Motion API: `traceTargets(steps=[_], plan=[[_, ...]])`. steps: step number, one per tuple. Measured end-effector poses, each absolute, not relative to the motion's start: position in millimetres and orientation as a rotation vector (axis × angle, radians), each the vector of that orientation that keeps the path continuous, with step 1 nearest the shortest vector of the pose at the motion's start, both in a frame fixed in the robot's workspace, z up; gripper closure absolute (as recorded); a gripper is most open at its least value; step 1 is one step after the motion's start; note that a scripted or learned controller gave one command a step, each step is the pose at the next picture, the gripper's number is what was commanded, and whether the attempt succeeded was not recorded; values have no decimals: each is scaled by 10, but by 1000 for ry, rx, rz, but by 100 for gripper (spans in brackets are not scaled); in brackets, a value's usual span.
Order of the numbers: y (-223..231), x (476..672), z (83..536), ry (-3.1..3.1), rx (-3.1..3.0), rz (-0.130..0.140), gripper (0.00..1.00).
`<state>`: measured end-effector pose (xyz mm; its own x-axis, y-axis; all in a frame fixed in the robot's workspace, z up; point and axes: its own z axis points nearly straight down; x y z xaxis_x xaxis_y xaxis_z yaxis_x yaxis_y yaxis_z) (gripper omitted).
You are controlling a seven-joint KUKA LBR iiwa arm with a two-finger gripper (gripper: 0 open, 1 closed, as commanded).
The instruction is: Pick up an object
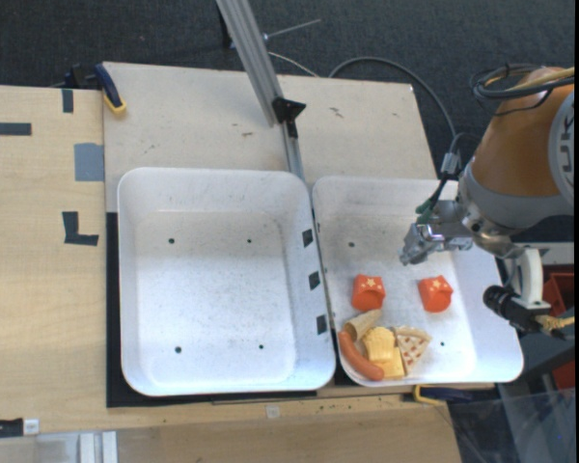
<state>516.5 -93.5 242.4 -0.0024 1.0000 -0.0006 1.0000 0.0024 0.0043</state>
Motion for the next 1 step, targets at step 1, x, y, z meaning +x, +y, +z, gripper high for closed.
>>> traceTargets(steps=[1], plan=[[-931,5170,2643,2222,2219,1,100]])
